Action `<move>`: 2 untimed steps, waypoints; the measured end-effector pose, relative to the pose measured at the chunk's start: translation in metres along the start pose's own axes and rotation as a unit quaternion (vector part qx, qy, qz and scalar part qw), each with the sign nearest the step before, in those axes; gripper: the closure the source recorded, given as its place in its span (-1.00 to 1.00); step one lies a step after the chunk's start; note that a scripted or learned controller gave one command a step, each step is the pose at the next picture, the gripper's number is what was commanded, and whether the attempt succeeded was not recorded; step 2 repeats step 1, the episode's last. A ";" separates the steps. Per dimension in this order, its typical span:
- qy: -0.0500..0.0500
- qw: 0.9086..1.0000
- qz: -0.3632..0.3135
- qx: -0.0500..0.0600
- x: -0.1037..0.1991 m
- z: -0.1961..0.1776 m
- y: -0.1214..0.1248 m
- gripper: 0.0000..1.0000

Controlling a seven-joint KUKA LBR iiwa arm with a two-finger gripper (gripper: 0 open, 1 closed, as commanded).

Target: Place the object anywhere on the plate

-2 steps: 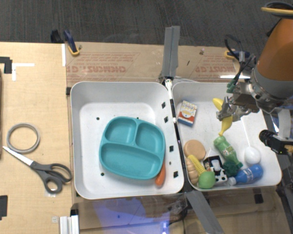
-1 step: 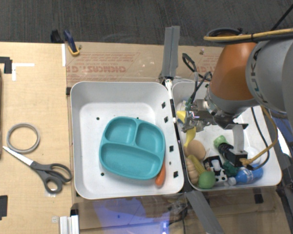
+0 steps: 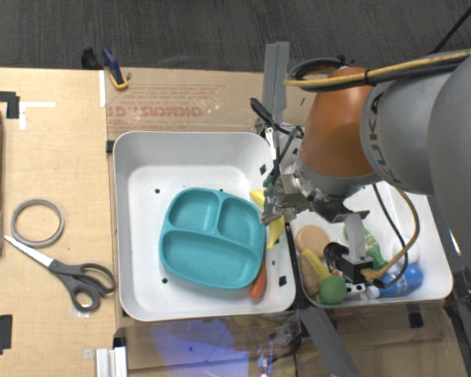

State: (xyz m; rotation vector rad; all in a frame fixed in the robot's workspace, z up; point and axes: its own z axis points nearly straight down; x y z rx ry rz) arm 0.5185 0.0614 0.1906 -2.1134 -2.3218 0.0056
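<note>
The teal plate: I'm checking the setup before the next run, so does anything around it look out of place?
Yes. An orange carrot lies wedged between the teal plate and the left bin wall, off the plate.

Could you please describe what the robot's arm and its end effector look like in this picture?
The arm is bulky and rounded, grey, with a glossy orange band above the wrist and dark lettering on the grey shell. Black cables loop beside the wrist. The end effector is a small dark metal assembly.
</note>
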 end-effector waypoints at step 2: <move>0.000 1.000 0.001 0.000 0.000 0.000 0.000 -1.00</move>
